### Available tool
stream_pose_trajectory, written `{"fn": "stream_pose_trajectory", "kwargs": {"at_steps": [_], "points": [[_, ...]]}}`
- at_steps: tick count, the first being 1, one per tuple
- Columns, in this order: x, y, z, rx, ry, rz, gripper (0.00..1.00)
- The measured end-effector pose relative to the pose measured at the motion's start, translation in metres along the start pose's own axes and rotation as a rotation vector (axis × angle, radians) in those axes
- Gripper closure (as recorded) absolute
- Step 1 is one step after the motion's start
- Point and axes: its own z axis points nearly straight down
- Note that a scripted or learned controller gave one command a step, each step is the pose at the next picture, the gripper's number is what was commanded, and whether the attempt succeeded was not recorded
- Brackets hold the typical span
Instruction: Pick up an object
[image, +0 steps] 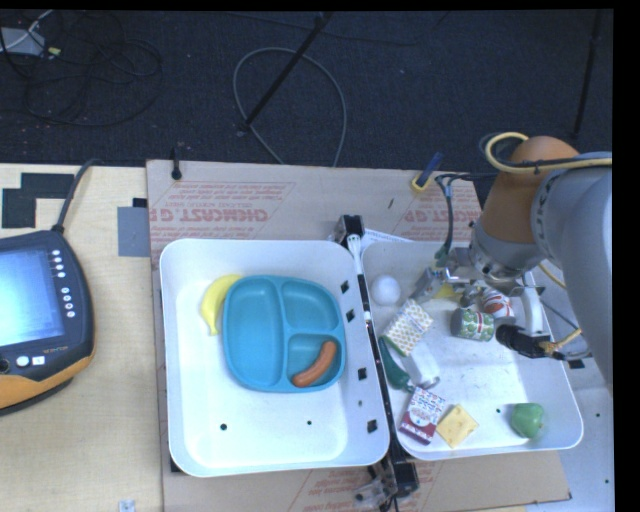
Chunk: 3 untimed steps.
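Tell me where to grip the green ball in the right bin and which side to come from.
Grip the green ball across its middle, coming straight down from above. It is round, so any pair of opposite sides would likely do. It sits close to the right bin's near right corner, so a side approach looks blocked by the wall. Probably best to set the fingers along the free direction, toward the yellow block.

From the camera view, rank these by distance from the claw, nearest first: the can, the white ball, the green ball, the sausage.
Measured from the claw in the right bin's upper part:
1. Can, just below it, right bin.
2. White ball, to its left, by the divider.
3. Green ball, right bin's lower right corner.
4. Sausage, on the blue tray in the left bin.
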Motion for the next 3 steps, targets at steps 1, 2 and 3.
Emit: {"fn": "stream_pose_trajectory", "kwargs": {"at_steps": [1,2,3], "points": [[-0.011,-0.033,0.001,0.003,0.001,-0.002,0.0],[-0.02,0.001,-0.099,-0.012,-0.004,-0.003,0.0],[0.023,-0.037,0.006,0.004,0.002,-0.004,0.0]]}}
